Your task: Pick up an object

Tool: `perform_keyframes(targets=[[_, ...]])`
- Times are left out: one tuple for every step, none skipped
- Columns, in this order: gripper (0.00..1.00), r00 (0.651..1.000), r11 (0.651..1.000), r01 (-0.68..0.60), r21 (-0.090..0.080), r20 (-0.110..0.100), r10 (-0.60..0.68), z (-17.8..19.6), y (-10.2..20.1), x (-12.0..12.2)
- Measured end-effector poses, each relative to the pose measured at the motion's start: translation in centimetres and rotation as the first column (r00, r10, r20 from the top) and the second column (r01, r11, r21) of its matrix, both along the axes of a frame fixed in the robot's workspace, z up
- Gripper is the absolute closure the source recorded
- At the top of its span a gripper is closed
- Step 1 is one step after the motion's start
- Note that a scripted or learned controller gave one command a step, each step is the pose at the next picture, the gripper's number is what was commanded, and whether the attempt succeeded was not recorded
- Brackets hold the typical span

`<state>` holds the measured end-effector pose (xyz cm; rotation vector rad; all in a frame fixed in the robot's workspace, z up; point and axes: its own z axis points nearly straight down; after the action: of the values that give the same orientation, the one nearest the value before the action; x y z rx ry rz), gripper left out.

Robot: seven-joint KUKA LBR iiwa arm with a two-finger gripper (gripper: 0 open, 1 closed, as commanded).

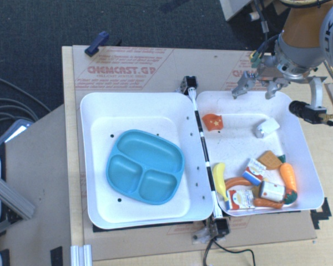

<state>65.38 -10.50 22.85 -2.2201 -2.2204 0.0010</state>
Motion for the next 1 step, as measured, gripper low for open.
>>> perform_keyframes(targets=[[0.00,1.000,1.000,0.000,0.000,-0.002,0.000,-13.79,0.98,0.72]])
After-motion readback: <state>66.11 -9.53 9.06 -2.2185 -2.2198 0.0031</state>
